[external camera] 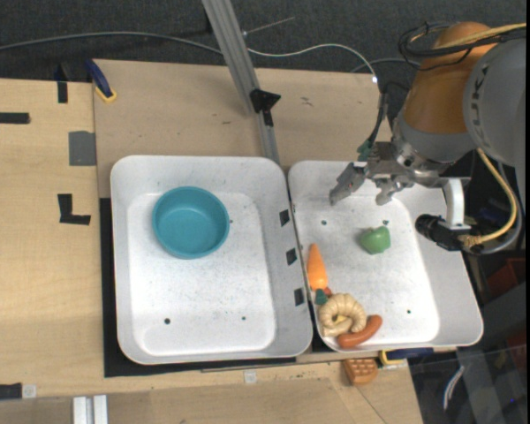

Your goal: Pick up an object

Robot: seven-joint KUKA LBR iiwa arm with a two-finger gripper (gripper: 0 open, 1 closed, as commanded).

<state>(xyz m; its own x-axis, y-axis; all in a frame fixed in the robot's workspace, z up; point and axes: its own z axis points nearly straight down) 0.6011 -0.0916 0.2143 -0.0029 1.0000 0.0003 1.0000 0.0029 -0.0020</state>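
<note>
The gripper [365, 189] hangs with its 2 fingers spread wide and empty above the right bin [442, 321], so descending here could miss the green pepper [375, 239] nearby.

light: even, bright overhead | shadows: soft, faint | glare: none | focus: slightly soft, grainy

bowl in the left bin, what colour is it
Teal blue; the bowl shows plainly in the camera view.
</note>
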